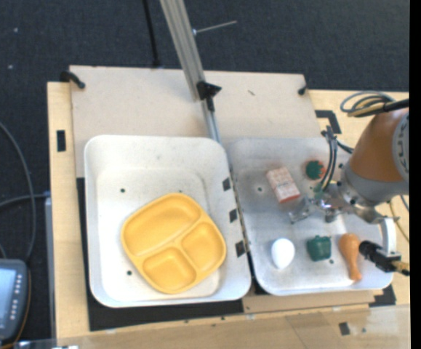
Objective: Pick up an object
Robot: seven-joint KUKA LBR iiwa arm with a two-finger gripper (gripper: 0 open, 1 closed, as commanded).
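My gripper [302, 212] hangs over the middle of the right bin [254, 167], its metal fingers pointing left, with nothing seen between them. A pink-and-tan block [283, 184] lies just above and left of the fingers. A white egg-shaped object [282, 252] rests below them near the bin's front. A dark green object [318, 247] sits to the right of the egg, and an orange carrot-like piece [350, 253] lies further right. A small green ball [313, 169] sits near the bin's back, beside the arm.
The left bin [108, 158] holds a yellow divided plate [172, 242]. A slanted metal pole [188, 49] rises from the back of the bench between the bins. Cables [363, 104] lie at the right rear.
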